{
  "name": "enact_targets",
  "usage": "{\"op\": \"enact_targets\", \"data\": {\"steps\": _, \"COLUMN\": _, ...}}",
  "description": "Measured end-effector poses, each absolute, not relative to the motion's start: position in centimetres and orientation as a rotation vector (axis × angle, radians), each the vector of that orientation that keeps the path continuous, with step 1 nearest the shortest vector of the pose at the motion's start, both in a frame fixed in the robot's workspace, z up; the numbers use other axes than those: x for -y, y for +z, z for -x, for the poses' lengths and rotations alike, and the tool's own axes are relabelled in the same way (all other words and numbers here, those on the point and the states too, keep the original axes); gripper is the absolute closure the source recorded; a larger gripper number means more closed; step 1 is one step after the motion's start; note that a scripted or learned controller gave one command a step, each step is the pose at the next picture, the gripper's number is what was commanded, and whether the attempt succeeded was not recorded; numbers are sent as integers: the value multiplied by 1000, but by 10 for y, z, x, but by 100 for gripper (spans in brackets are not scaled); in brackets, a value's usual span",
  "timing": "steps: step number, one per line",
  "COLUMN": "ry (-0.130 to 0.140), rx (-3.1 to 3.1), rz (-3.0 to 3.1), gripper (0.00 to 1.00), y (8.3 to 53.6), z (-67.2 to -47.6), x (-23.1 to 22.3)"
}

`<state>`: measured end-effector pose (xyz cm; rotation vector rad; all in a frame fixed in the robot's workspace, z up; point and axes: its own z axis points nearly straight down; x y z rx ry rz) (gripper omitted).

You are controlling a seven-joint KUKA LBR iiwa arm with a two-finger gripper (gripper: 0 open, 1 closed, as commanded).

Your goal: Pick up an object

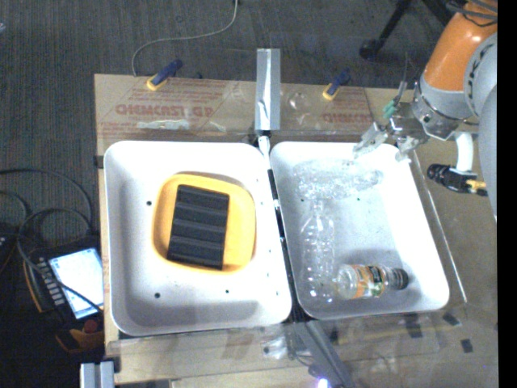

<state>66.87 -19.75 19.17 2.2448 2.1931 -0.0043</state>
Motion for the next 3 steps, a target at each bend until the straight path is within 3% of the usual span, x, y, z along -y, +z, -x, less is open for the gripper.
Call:
{"op": "enact_targets", "data": {"steps": 1, "ry": -6, "rx": -2213, "rz": -2231, "gripper": 0, "y": 146, "z": -592, "x": 200}}
{"op": "enact_targets", "data": {"steps": 2, "ry": 2, "rx": -2275, "rz": -2166, "gripper": 0, "y": 254, "z": -568, "x": 159}}
{"op": "enact_targets", "data": {"steps": 3, "ry": -2, "rx": -2363, "rz": -2072, "gripper": 0, "y": 197, "z": -500, "x": 199}}
